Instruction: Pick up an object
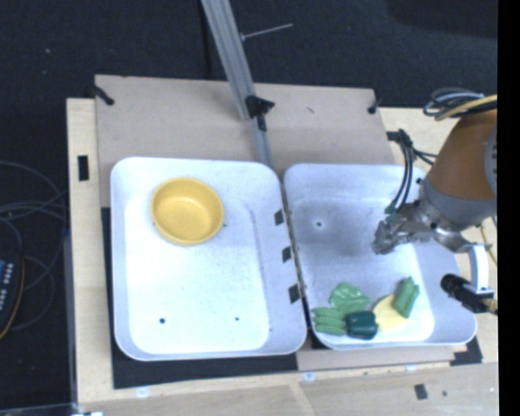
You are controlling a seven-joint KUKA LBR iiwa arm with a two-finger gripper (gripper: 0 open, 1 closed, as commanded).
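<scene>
The grey metal gripper [386, 237] is hung over the right white shallow bin [329, 199]; jaws' state can't be told. The green plastic toys [347, 308] are piled nearer, well apart.

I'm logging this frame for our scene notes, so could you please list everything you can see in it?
Left bin: one, white, left half of the bench.
Right bin: one, white, beside the left bin.
Bowl: one, yellow, upper left part of the left bin.
Green pieces: a small cluster, light and dark green, near the front edge of the right bin; exact number hard to tell.
Green block: one, green, front right of the right bin, lying against a yellow piece.
Rail: one, grey metal, slanting down from the top to the gap between the bins.
Device: one, dark with a screen, left edge.
Arm: one, grey with orange band, from the right.
Gripper: one, over the right bin.
</scene>
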